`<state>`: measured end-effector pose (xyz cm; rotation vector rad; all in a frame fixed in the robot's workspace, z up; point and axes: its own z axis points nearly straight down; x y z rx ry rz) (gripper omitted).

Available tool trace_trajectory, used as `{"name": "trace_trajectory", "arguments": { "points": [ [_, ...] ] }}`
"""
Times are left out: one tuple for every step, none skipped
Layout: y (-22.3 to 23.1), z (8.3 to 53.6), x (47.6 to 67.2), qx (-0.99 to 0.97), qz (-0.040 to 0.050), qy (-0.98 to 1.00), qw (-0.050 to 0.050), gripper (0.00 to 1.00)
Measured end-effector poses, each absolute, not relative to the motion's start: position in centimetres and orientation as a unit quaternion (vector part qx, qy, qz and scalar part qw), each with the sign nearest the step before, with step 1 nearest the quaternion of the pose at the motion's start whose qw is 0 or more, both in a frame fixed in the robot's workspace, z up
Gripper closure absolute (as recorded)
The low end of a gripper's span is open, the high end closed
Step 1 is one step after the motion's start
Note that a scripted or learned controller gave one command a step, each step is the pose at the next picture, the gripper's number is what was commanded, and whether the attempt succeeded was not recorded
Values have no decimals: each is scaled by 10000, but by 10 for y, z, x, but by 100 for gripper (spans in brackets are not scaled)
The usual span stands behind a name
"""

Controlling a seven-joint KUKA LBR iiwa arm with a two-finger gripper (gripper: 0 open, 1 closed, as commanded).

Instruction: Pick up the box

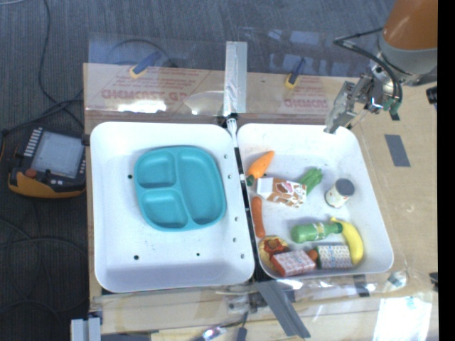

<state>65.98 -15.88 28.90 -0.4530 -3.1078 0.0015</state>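
- Box: a small red rectangular carton point(293, 263) lies flat near the front rim of the right white bin point(370, 172), its long axis running left-right, right end tilted slightly toward the back.
- Crowding is the likely risk: a patterned packet point(334, 256) touches its right end, a green bottle point(313, 231) lies just behind, so the fingers may snag neighbours.
- Two-finger gripper point(340, 116) hangs above the bin's back rim, well apart from the carton; whether its fingers are spread, I cannot tell.

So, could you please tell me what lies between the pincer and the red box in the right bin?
In the camera view, the pincer sits above the bin's far corner; the green vegetable and green bottle lie between it and the red box.
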Motion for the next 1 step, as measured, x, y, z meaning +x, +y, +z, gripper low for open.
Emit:
{"name": "trace_trajectory", "arguments": {
  "points": [
    [-167, 271, 650, -1602, -12, -9871, 12, 100]
  ]
}}
